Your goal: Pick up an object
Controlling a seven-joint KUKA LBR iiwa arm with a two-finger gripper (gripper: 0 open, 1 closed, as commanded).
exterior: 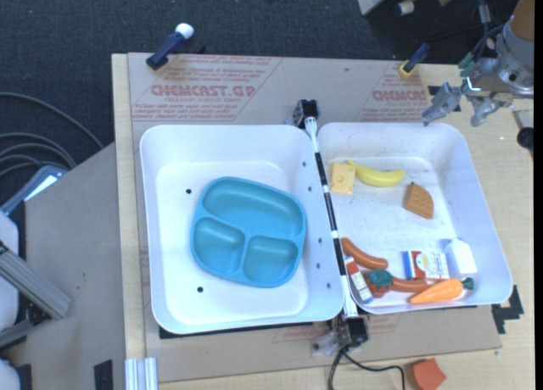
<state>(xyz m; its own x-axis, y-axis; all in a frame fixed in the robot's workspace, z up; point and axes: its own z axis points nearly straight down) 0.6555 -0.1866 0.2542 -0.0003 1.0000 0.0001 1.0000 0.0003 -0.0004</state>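
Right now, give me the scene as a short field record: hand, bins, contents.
hand: above the right bin's far rim, holding nothing
left bin: holds a blue divided plate
right bin: holds toy food
far items: cheese wedge, banana, cracker
near items: sausage, milk carton, carrot

text: "CHEMCAST GP" | red print, twice | on brown board [254, 83] under bins | smaller lines unreadable
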